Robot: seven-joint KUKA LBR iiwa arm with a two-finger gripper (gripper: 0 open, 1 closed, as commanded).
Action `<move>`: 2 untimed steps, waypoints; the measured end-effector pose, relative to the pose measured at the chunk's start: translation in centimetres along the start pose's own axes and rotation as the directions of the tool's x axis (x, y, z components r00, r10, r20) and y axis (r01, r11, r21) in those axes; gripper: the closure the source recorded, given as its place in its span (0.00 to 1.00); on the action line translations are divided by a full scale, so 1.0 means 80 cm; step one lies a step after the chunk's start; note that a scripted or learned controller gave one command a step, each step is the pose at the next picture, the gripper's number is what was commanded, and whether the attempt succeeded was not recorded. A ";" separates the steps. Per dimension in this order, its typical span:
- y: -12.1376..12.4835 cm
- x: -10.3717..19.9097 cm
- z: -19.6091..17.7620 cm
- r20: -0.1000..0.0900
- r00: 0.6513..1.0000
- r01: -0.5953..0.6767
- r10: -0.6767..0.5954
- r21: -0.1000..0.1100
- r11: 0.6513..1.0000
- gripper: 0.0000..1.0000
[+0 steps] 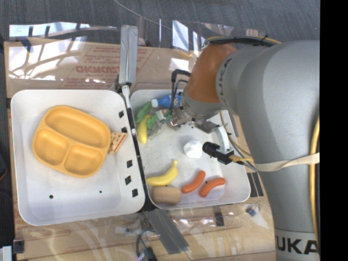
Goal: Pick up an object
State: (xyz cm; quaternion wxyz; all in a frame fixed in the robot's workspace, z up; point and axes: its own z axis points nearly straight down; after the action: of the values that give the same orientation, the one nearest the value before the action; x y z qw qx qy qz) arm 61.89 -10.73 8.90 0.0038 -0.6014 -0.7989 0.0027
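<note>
While the arm [272, 107] leans in over the right bin [239, 192], its gripper [173, 119] is down at the bin's upper-left corner, among a small cluster of things there: a green toy [143, 112], a blue item [163, 101] and a small yellow piece [142, 132] lying along the wall. Whether the jaws are wide, narrow or closed on anything I cannot tell, since the wrist hides them and the clutter beneath is hard to read. My judgement is that this is the reach-and-grasp step, with no object yet shown lifted. Further candidates lie apart in the same bin: a white lump [192, 149] near the middle, a banana [165, 175], a brown potato-like piece [166, 195] and two sausages [193, 181] toward the near edge. The left bin [32, 200] carries a yellow divided tray [70, 140] with a cracker [117, 141] touching its right side. The next move calls for closing on one item in that crowded corner, then rising straight, without snagging neighbours or the bin wall.
</note>
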 end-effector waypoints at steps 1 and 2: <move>0.031 -0.009 0.002 -0.015 1.000 -0.023 0.023 0.044 0.999 0.00; 0.032 -0.011 -0.006 -0.007 1.000 -0.016 0.017 0.039 0.999 1.00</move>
State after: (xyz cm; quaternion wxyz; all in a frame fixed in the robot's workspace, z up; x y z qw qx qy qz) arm 64.64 -10.89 9.33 0.0185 -0.6077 -0.7938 0.0161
